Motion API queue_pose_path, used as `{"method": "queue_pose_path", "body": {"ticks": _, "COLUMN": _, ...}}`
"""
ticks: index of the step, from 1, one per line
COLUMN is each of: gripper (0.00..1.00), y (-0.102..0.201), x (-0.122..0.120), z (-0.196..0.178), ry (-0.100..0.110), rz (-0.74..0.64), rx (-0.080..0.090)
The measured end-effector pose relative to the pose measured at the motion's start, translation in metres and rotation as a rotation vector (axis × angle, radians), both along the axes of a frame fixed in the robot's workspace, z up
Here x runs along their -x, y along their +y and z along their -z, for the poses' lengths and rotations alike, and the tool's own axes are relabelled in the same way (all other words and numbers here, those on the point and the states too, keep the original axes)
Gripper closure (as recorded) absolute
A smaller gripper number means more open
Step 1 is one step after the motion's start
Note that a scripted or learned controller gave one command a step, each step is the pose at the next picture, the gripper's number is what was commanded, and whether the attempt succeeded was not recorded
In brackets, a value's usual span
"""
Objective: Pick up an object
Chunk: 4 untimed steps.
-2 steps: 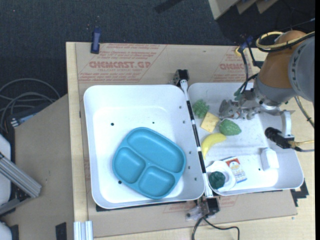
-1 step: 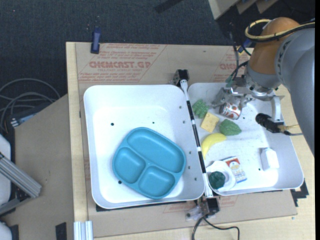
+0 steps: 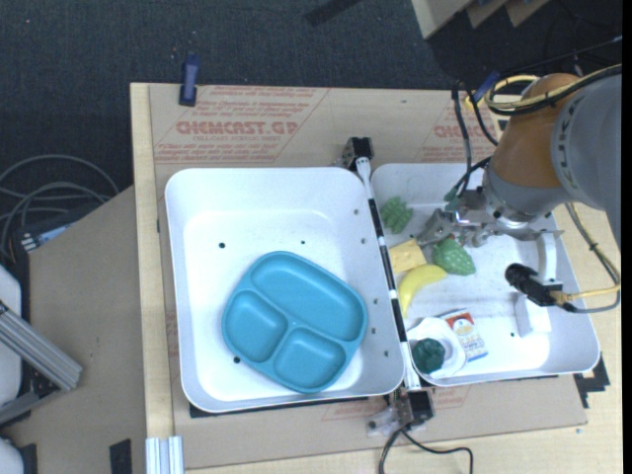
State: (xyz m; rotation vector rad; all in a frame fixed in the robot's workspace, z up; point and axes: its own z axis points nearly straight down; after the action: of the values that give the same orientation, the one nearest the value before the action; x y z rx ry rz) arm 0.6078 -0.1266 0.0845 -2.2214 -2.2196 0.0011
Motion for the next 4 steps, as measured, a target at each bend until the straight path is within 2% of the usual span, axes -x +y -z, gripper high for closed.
{"method": "queue_pose_path", "body": {"ticks": 1, "gripper": 0.0, "y": 0.013, "x": 0.024, "z": 0.0, "ry": -0.003, "rz": 0.001, "rx": 0.003}}
{"method": "queue_pose_path", "body": {"ticks": 2, "gripper": 0.0, "y": 0.02, "x": 0.038, "z": 0.0, "ry": 0.001, "rz": 0.0, "rx": -0.001}}
{"method": "queue_pose_path", "body": {"ticks": 4, "gripper": 0.0, "y": 0.032, "x": 0.087, "z": -0.001, "ry": -0.003, "rz": 0.0, "rx": 0.001}}
